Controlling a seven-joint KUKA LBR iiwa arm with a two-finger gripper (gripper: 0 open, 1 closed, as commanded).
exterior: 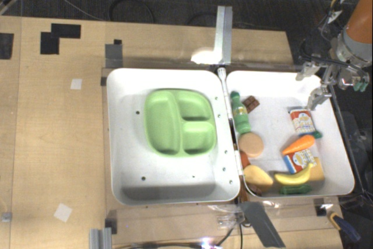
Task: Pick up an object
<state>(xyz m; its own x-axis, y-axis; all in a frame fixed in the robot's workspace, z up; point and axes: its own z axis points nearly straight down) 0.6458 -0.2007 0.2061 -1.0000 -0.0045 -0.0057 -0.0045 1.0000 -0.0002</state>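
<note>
Lying in the right bin (344,181) are several small toy foods: a green bottle (239,115) along the left wall, a small brown piece (250,104) just beside its top, a round tan piece (251,144) below the bottle, a yellow-brown lump (258,176) in the lower left corner, a yellow banana (293,177) next to it, an orange carrot (299,143) and a white-red packet (301,121) in the middle right part. None of these objects is lifted; all rest on the bin floor. The claw (319,93) hangs over the upper right corner of this bin, apart from the objects, and it holds nothing. Whether it stands wide or closed I cannot tell. The left bin (125,172) carries a green divided tray (178,121). Both bins stand on the wooden table (52,137).
</note>
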